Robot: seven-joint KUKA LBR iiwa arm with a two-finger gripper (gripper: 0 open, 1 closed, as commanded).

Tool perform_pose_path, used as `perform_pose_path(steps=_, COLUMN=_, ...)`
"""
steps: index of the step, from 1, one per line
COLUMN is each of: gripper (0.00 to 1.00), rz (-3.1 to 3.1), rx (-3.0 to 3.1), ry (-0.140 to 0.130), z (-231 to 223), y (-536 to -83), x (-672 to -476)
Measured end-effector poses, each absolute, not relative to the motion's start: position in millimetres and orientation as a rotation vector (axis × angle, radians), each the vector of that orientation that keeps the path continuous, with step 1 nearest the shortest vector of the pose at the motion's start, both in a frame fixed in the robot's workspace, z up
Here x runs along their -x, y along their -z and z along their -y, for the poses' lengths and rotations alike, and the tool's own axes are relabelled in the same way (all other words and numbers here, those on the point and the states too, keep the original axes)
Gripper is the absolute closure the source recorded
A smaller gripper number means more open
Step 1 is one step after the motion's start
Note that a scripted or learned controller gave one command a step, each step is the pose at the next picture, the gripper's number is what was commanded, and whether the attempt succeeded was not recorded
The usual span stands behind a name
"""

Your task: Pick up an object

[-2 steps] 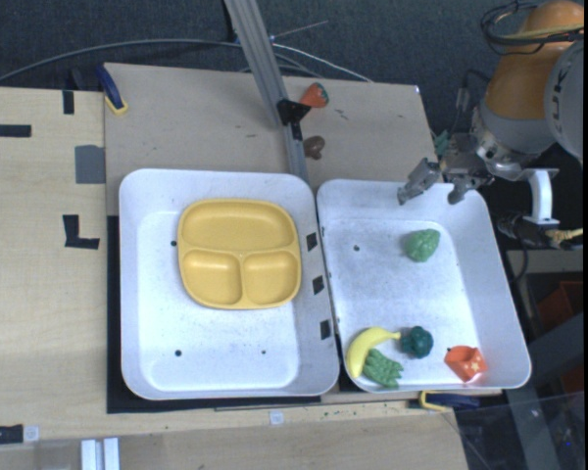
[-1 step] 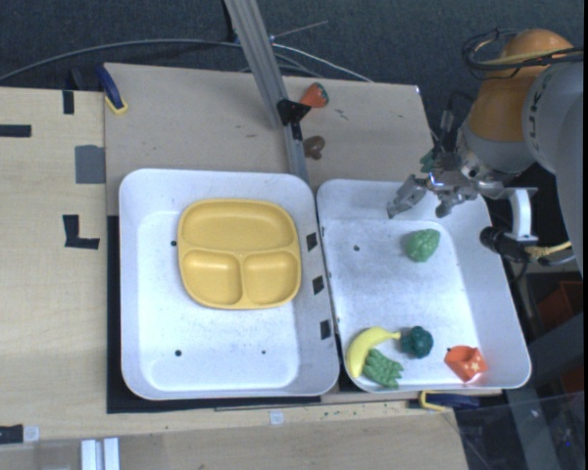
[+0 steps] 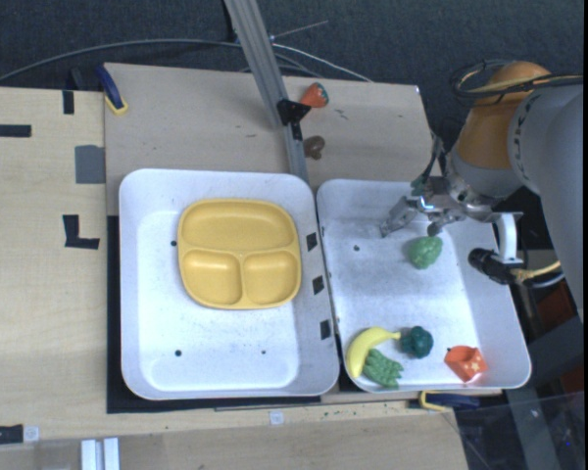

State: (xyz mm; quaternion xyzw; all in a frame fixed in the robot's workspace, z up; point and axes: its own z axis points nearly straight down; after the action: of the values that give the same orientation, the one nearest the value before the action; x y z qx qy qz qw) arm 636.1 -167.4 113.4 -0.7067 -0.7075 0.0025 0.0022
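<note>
Gripper (image 3: 418, 219) sits over the far part of the right bin (image 3: 490, 311), fingers spread wide and holding nothing; one finger points left toward the bin's middle, the other ends just above the green object.

Arm (image 3: 529, 135): grey, with its orange band (image 3: 490, 130) at the far right, reaching in over the bin's right rim.

Left bin (image 3: 147, 360): carries a yellow divided tray (image 3: 240, 253) in its far half, lying flat.

Right bin contents, in order of size:
- Banana (image 3: 366, 342), at the near rim, curved, with a green leafy toy (image 3: 382, 368) touching it on the near side.
- Green object (image 3: 424, 252), a rounded lump just near of the fingertips; judged the likeliest target.
- Dark green ball (image 3: 416, 341), touching the banana's right end.
- Orange-red piece (image 3: 465, 361), in the near right corner, apart from the ball.

Risks, as judged from this position:
- Fingertips appear offset to the far side of the green object. A straight descent could land one finger on top of it and push it away rather than straddle it.
- The object is rounded, so closing off-centre could squeeze it out sideways.
- Near-rim items are crowded; a grasp there could catch two at once.
</note>
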Motion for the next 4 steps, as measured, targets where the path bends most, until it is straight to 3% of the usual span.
perform_pose_path(steps=1, gripper=1.00, rz=2.224, rx=2.217, ry=-0.004, z=167, y=-127, x=-637.7)
perform_pose_path(steps=3, gripper=1.00, rz=2.226, rx=2.223, ry=0.003, z=167, y=-223, x=-639.6)
perform_pose_path(steps=4, gripper=1.00, rz=2.229, rx=2.213, ry=0.003, z=110, y=-229, x=-646.9)
